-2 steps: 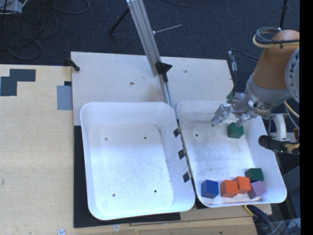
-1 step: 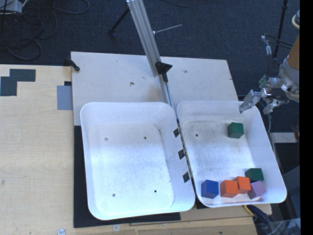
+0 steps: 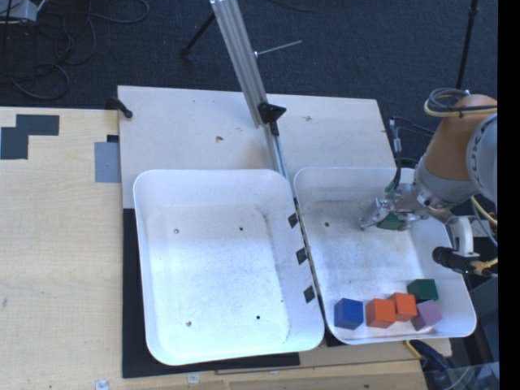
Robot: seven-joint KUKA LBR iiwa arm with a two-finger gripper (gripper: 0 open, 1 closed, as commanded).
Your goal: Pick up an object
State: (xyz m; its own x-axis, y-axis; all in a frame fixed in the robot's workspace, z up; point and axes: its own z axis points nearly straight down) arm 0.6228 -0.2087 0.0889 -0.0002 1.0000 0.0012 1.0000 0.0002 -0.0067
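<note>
Green shows at my pincer (image 3: 390, 216), perhaps a block, though I cannot tell its grip; other blocks (image 3: 388, 309) crowd the right bin's (image 3: 341, 193) near corner. Next, lift to confirm.

five blocks (image 3: 388, 309) clustered in right bin's (image 3: 341, 193) near corner, left bin (image 3: 154, 218) alongside
</note>
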